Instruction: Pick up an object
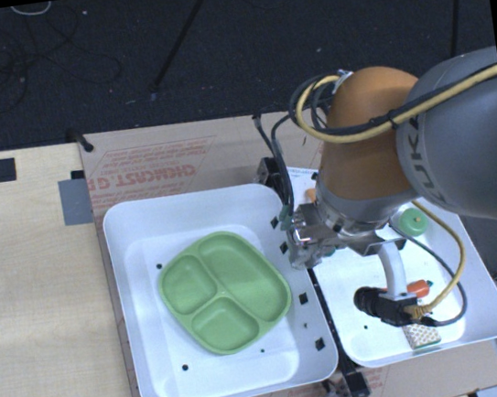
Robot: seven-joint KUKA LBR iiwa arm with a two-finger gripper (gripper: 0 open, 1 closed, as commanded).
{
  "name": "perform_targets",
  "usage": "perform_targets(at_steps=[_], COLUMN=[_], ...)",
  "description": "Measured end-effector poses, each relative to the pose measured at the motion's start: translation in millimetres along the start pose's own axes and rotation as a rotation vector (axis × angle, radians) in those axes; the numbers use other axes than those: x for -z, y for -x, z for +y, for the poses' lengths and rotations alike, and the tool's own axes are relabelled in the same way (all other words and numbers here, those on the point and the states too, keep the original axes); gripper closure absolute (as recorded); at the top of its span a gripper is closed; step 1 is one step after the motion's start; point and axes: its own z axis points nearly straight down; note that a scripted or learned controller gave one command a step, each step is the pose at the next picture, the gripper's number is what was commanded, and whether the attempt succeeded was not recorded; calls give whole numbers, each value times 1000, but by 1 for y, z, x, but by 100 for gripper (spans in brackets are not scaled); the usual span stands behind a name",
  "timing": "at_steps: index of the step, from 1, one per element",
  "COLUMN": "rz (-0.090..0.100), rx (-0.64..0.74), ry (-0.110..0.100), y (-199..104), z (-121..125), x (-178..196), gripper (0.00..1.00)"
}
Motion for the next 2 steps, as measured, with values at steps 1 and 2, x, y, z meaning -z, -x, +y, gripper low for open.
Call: perform_targets(at_steps=[1, 2], rz=[0, -2], rx=[1, -4], ry=[2, 2], y=[-49, -46], z=[-15, -15], x=[6, 6], gripper=[100, 0])
